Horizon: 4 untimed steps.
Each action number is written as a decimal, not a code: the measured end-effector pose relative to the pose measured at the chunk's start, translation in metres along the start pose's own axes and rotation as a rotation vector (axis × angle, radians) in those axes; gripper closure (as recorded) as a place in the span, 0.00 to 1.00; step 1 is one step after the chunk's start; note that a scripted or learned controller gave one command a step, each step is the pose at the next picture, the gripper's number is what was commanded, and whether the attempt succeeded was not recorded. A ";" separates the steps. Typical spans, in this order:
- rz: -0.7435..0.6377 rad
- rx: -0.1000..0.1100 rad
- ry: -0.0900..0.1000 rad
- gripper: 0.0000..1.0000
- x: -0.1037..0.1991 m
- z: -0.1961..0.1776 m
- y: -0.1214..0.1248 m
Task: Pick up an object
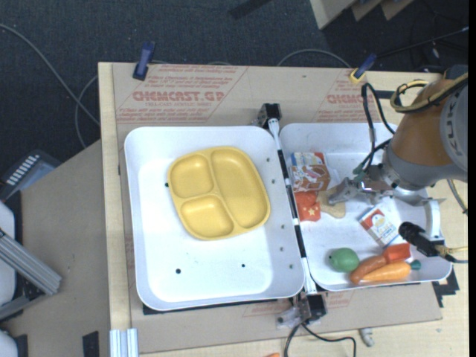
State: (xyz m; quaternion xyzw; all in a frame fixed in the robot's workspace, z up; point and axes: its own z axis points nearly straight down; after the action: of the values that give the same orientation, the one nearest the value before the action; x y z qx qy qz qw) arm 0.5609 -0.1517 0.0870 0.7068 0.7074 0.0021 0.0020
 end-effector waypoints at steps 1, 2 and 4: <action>0.001 0.001 -0.003 0.00 -0.043 -0.001 0.009; 0.000 0.001 0.000 0.00 0.008 0.000 -0.011; -0.001 0.007 0.002 0.00 0.021 -0.047 -0.004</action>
State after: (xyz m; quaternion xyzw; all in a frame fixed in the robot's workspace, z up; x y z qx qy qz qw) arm 0.5568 -0.1312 0.1337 0.7064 0.7078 0.0002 -0.0011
